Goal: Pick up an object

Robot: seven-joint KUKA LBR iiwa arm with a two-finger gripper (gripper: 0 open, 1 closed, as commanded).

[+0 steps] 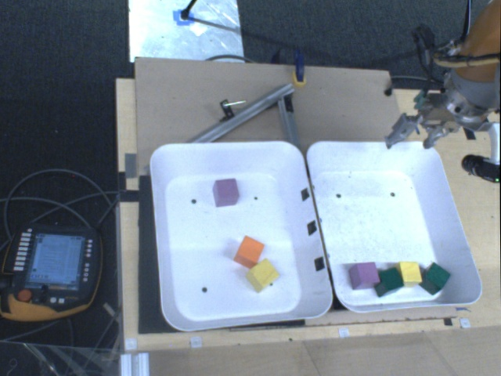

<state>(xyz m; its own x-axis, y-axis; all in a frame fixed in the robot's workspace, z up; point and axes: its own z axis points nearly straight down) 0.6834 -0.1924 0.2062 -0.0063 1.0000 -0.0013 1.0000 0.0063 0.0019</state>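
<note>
The end effector (415, 134), fingers spread wide and holding nothing, hangs over the right bin's (450, 202) far rim; blocks (398, 276) crowd its near edge.

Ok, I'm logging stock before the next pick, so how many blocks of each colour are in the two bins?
Purple: 2 (left bin, right bin)
Yellow: 2 (left, right)
Green: 2 (both right, and)
Orange: 1 (left)
Total: 7 blocks
</note>
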